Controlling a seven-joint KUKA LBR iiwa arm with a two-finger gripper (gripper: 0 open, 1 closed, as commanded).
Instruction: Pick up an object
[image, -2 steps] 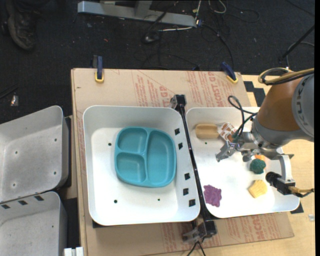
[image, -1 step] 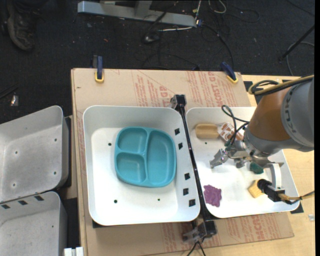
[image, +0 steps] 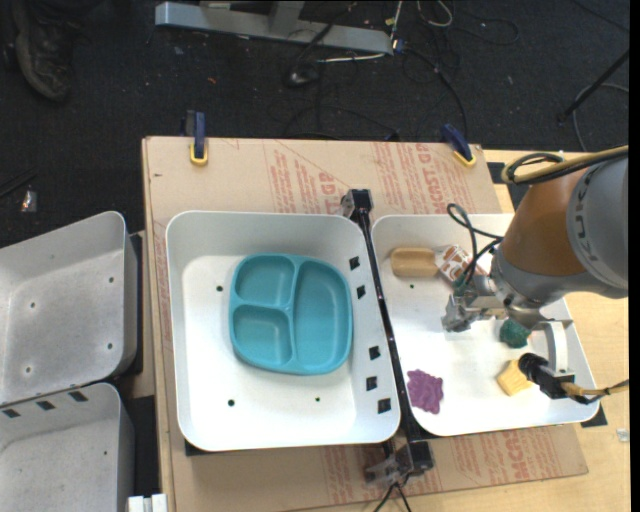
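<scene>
A: Why is everything loose in the right bin (image: 430, 425)?

B: That looks like the picking pool. The roll (image: 413, 263) lies at the far side, the purple lump (image: 426, 390) near the front left, the yellow block (image: 514, 379) near the front right, and a teal piece (image: 514, 333) sits just beside the arm's wrist. The left bin (image: 190, 300) carries only the blue tray (image: 292, 312), probably as a drop spot.

A: And the arm?

B: It reaches in from the right, bent low, with the pincer (image: 459, 314) down over the bin's middle, between the roll and the teal piece.

A: Holding anything?

B: I can't tell; whether it's spread or closed is hidden. Nothing visibly sits in it.
</scene>
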